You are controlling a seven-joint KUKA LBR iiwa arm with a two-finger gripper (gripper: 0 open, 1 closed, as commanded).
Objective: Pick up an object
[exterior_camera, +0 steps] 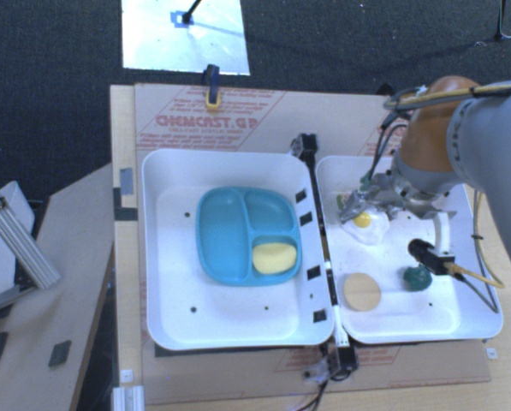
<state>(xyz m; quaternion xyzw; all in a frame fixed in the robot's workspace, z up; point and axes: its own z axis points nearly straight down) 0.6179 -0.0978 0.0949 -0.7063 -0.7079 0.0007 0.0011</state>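
Note:
In the right bin (473,315) a white fried-egg toy with a yellow yolk (364,223) lies near the upper left. My gripper (359,204) hangs right over the egg's upper edge, at the end of the grey and orange arm (443,139). A tan round disc (362,291) lies near the bin's front left. A dark green lump (416,277) sits right of the disc. In the left bin (165,315) a blue divided plate (229,229) holds a yellow piece (274,257) in its lower right compartment.
A black divider with clips (317,229) runs between the two bins. A black plug on a yellow cable (430,257) hangs over the right bin beside the green lump. The bins rest on a cardboard sheet (212,118).

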